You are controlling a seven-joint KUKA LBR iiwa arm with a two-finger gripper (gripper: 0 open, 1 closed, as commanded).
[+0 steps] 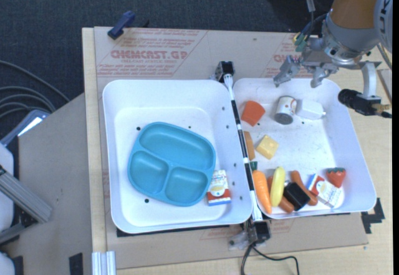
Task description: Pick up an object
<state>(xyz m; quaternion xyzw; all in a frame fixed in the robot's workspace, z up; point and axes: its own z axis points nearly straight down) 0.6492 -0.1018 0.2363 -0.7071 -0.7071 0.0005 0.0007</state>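
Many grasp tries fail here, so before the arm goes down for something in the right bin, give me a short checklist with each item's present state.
1. Gripper open, nothing between its fingers: ok.
2. Gripper above the right bin, at its far edge: ok.
3. Gripper directly over a target: not ok; the grey cup lies nearer the camera.
4. Cup free of neighbours: cannot tell; a white piece lies close beside it.
5. Orange block and yellow block lie apart: ok.

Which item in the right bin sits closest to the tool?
The white cup, lying on its side just below the tool; the orange block and yellow block lie farther off.
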